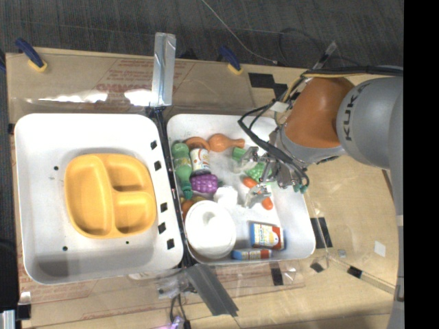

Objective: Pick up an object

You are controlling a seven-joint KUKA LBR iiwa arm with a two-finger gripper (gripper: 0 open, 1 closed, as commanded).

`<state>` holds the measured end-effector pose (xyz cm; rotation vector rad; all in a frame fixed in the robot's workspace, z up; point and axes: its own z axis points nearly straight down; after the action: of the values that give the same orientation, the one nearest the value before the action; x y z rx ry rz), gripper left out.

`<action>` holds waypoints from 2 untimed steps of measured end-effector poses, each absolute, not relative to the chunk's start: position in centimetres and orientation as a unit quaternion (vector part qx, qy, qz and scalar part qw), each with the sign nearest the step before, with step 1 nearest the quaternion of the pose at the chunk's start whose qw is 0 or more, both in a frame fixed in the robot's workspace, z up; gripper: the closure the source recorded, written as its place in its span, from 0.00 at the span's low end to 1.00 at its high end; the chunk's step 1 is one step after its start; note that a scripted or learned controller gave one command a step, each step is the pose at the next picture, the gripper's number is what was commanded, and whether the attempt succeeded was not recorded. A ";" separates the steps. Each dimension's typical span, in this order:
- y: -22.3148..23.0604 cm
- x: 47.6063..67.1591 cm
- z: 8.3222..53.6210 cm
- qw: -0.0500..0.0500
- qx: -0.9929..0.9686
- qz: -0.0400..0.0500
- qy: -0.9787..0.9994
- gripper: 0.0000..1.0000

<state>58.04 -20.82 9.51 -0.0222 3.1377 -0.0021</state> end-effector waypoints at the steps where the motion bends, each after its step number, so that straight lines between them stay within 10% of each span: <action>1: -20.8 57.4 9.4 0.001 -0.007 0.000 1.000 0.00; 2: -20.8 57.7 9.4 0.003 -0.049 -0.001 0.999 0.00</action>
<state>57.68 -20.81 9.45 -0.1533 3.1317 -0.0037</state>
